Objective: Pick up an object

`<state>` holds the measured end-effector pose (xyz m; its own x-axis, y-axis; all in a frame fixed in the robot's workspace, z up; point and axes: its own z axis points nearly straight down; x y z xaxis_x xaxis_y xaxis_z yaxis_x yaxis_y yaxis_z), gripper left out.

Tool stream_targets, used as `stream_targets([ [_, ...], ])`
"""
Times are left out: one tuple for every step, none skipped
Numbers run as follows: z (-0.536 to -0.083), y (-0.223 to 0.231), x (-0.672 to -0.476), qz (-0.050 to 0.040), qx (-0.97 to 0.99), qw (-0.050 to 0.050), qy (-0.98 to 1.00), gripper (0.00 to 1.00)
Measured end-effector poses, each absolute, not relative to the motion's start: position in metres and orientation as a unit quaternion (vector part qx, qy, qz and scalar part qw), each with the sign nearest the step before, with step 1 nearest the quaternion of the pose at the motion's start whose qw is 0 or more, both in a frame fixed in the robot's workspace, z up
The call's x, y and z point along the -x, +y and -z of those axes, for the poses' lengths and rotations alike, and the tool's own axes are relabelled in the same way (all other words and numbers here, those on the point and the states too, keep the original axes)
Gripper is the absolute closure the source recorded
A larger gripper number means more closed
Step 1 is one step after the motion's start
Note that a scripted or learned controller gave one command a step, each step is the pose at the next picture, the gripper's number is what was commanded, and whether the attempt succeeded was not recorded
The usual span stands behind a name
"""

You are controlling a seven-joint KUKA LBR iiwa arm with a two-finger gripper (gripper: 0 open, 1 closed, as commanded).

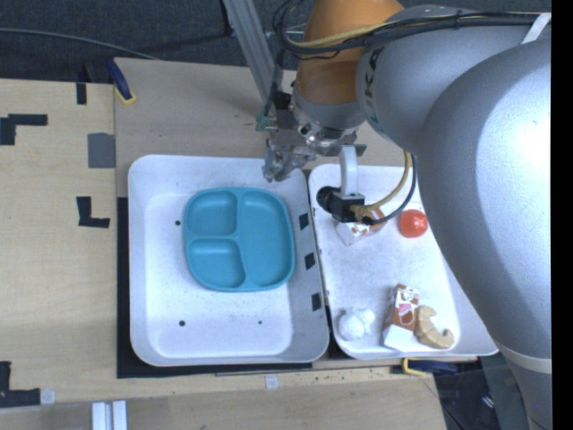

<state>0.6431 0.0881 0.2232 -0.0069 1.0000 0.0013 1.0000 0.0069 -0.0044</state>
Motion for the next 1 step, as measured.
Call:
stream_targets([
  [-0.2219,0.1004,-0.6351,-0.001,0.706,0.001,-0.708,1.0],
])
